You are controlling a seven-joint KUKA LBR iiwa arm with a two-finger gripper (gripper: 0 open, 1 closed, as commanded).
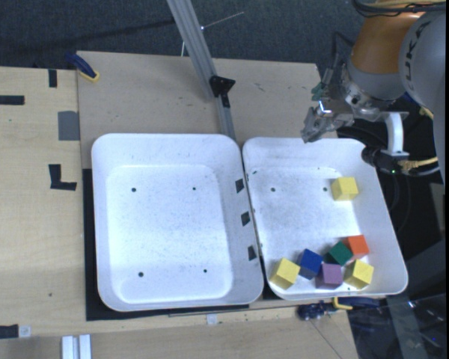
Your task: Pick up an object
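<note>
While well apart from the end effector (312, 131), blocks (325, 264) at the right bin's (284, 163) near edge.

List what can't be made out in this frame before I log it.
- Tool, camera view: small and blurred above the right bin's far rim; open or shut unclear.
- Green cube: partly covered by the orange cube and purple cube.
- Arm: cut off by the right edge.
</note>
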